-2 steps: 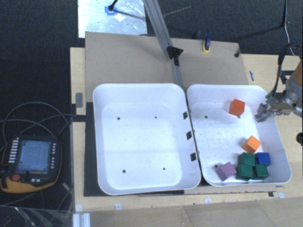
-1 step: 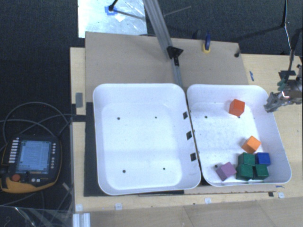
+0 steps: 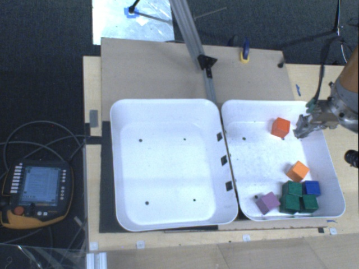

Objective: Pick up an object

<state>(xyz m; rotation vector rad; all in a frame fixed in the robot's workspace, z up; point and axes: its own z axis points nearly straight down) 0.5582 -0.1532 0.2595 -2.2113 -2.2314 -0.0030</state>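
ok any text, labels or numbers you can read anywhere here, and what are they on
No text reads clearly anywhere in this view.
Teach pendant: its screen and buttons show marks, too small and blurred to read.
Small grey tag on the bench left of the left bin: too blurred to read.
Blocks in the right bin: plain, no visible markings.

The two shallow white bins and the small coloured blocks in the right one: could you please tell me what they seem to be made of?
The two shallow white bins look like moulded plastic: rounded corners, a smooth rim with a soft sheen. The small coloured blocks, such as the red-orange cube and purple block, look matte with solid colour and crisp edges, perhaps painted wood or foam; the view leaves this open.
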